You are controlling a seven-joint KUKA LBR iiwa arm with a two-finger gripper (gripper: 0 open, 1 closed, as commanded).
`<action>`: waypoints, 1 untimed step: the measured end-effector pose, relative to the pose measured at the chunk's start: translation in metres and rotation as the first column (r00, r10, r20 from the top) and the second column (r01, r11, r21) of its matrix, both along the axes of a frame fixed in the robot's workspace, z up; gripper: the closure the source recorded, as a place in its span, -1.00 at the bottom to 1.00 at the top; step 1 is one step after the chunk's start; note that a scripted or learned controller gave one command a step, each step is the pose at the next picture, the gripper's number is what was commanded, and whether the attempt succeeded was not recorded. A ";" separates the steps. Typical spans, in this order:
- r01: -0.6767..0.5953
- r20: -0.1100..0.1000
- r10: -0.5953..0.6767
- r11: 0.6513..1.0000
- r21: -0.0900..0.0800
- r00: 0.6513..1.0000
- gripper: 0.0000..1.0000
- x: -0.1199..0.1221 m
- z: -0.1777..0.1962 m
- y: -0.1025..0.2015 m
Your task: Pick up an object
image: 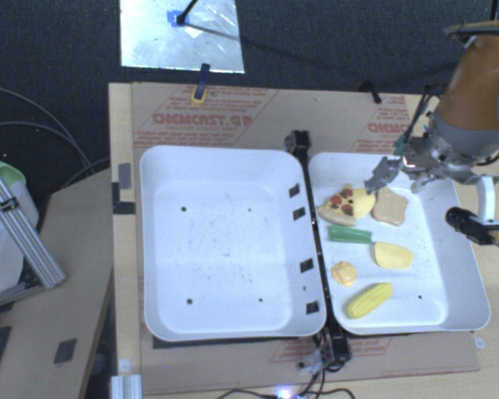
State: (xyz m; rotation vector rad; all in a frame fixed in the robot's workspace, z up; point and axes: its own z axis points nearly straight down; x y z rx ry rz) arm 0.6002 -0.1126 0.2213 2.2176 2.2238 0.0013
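The bench (125, 248) is seen nearest the camera along its lower edge, where a cardboard sheet (233, 115) is laid under both bins, presumably to give them a flat, even footing. The left bin (224, 160), the larger surface in view, is shown bare apart from faint specks on its floor; it is judged to be kept as the receiving side. The right bin (457, 306) is butted against it along a dark centre strip (309, 231) with clips, which appears to hold the two trays aligned.

All candidate objects are gathered in the right bin. In descending size they are: a pizza slice (347, 207) near the upper left of the bin, a corn cob (369, 300) towards the lower edge, a yellow lemon-like piece (392, 256), a slice of toast (390, 208) just beside the pizza, a green strip (350, 234) just below the pizza, and a small yellow lump (343, 273).

The arm is seen reaching in from the right, and the gripper (407, 173) is placed over the upper part of the right bin, close above the toast and pizza, which suggests that one of these is the intended target. The fingers are seen spread apart, with nothing between them. No object is lifted yet.
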 end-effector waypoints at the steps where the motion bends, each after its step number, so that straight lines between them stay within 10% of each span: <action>1: 0.001 0.003 -0.001 1.000 -0.001 1.000 -1.00 0.058 -0.126 -0.016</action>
